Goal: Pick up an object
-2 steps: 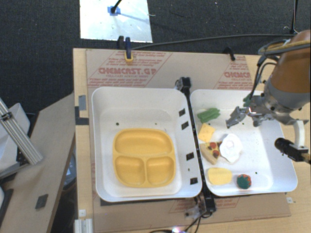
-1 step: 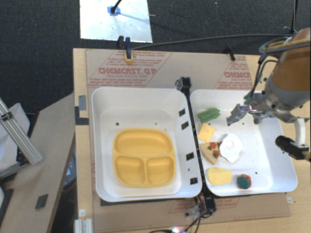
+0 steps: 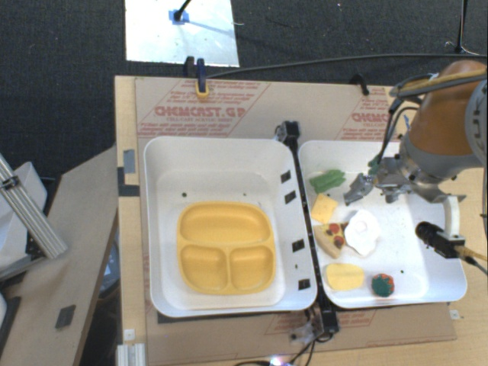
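Observation:
The right bin [image 3: 446,280] holds several small items. A green piece [image 3: 328,180] lies at its upper left, with a yellow wedge [image 3: 324,208] just below it. Further down are a pizza-like slice [image 3: 332,239], a white rounded piece [image 3: 361,232], a pale yellow block [image 3: 345,276] and a red-and-green ball [image 3: 383,284]. My gripper [image 3: 375,192] hangs over the upper middle of this bin, above the white piece and to the right of the green piece. Its fingers [image 3: 357,191] stand open with nothing between them.
The left bin [image 3: 164,204] carries a yellow divided tray [image 3: 226,246]. A black divider with clips [image 3: 301,219] runs between the two bins. The arm's orange band [image 3: 446,120] and a black fitting [image 3: 436,239] overhang the right bin's right side.

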